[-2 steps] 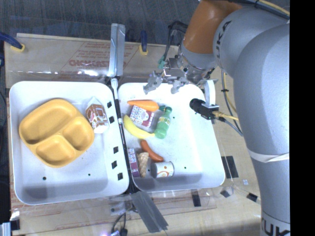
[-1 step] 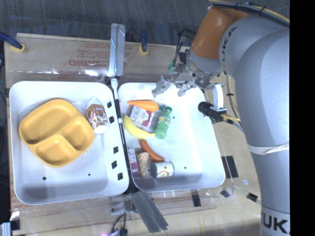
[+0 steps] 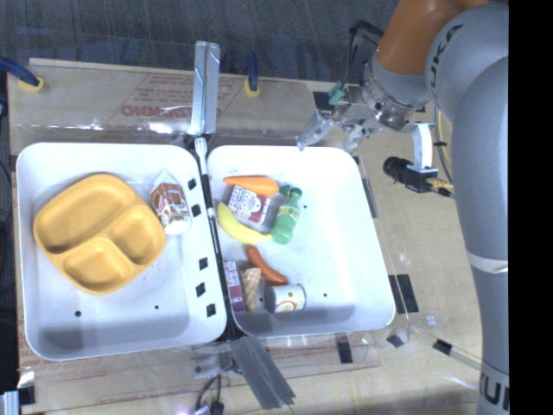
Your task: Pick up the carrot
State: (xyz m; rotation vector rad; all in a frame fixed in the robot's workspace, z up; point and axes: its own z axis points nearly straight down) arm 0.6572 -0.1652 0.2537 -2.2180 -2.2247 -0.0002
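Yellow tray (image 3: 97,230) in left bin (image 3: 34,327). Carrot (image 3: 251,182) near right bin (image 3: 367,258) far edge, left of centre, touching juice carton (image 3: 249,203). Gripper (image 3: 333,134) over far-right corner, fingers spread, holding nothing.

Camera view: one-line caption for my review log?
Gripper open above right bin's far rim; carrot lies untouched among items inside.

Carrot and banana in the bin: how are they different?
The carrot is orange and straight; the banana is yellow and curved. The carrot lies near the right bin's far wall, level across the view; the banana lies nearer the camera, slanted. Both touch the small juice carton between them.
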